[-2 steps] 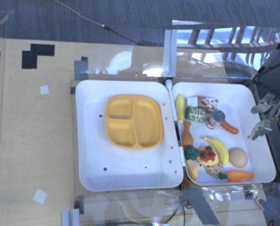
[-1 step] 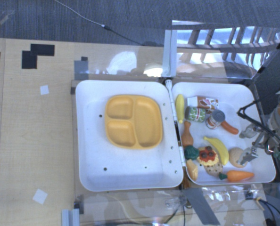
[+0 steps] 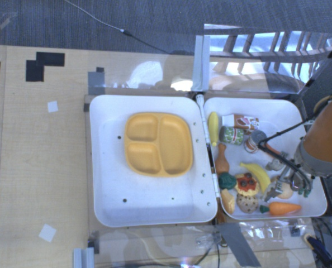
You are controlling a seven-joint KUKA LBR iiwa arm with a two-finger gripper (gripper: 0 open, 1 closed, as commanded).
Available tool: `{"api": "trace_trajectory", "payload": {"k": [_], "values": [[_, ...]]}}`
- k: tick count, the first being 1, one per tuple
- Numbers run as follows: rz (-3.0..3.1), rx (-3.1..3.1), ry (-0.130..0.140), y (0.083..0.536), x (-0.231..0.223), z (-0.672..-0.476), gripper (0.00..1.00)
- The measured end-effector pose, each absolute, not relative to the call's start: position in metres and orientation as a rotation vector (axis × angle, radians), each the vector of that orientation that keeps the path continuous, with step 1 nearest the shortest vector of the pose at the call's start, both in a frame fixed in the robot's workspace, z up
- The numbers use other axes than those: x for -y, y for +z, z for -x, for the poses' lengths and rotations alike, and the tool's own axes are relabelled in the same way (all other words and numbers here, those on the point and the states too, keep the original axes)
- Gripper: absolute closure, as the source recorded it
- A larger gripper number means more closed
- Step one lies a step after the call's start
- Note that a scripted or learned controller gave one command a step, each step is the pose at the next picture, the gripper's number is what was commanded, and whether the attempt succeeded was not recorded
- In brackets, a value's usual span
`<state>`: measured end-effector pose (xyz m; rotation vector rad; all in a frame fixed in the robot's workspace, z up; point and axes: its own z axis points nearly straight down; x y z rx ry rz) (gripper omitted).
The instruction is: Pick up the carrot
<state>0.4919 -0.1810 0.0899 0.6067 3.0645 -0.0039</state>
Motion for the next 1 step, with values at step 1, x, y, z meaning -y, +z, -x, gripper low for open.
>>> {"api": "trace_trajectory", "payload": {"k": [1], "values": [[-0.607,-3.065,-0.003,0.0895,0.1808,-0.4918,0.00]]}}
